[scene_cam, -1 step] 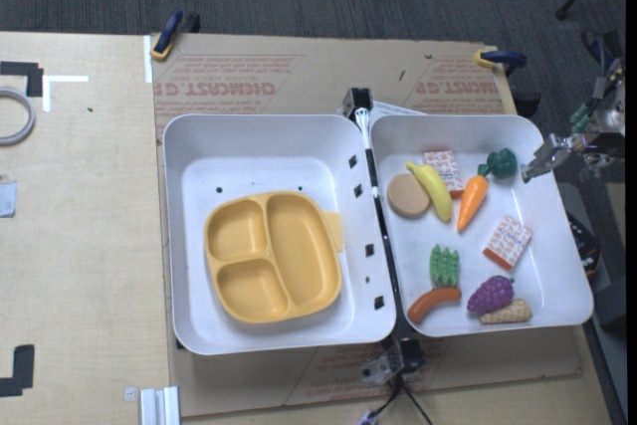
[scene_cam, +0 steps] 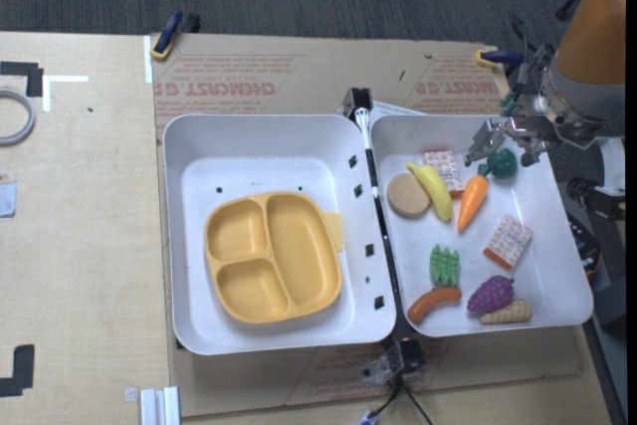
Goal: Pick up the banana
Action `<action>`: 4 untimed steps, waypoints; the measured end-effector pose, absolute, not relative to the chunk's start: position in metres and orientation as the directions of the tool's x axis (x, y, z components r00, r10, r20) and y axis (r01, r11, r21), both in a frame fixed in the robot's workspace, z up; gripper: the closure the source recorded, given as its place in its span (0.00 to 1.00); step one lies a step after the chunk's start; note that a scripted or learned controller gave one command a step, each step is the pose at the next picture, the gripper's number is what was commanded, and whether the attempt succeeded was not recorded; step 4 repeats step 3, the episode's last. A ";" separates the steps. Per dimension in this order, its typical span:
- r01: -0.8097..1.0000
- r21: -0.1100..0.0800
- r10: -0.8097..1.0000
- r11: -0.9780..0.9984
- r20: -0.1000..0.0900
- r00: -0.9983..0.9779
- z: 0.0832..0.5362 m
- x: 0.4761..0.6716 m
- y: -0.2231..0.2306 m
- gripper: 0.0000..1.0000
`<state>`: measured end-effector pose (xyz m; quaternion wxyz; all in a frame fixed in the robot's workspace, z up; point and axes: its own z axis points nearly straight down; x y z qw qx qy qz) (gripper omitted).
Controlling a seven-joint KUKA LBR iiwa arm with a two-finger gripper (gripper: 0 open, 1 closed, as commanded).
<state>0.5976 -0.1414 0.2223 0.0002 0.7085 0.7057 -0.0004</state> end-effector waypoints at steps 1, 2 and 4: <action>0.986 0.008 0.986 0.166 -0.003 -0.166 0.097 0.629 -0.095 0.00; 0.986 0.013 0.987 0.164 -0.006 -0.164 0.108 0.630 -0.096 1.00; 0.995 0.000 0.995 0.103 -0.001 -0.103 0.192 0.598 -0.063 1.00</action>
